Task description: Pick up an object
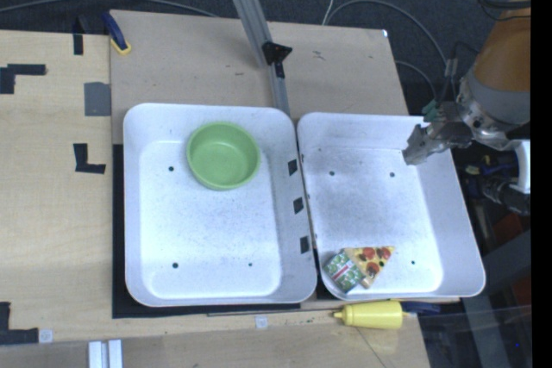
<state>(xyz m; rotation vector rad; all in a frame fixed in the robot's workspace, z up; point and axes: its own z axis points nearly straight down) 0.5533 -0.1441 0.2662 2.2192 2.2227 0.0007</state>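
A green bowl (224, 155) sits in the upper part of the left bin (147, 211). In the right bin (448, 228) a small colourful packet (355, 264) lies at the front left corner. A yellow bottle (373, 314) lies on its side just outside that bin's front rim. My gripper (417, 149) hovers at the right bin's back right corner, far from the packet. It points down and left, and nothing shows between its tips.
A grey metal pole (250, 9) slants in from the top and ends at the bins' back edge. Cables (345, 4) loop over the bench behind the right bin. The arm (504, 73) reaches in from the right.
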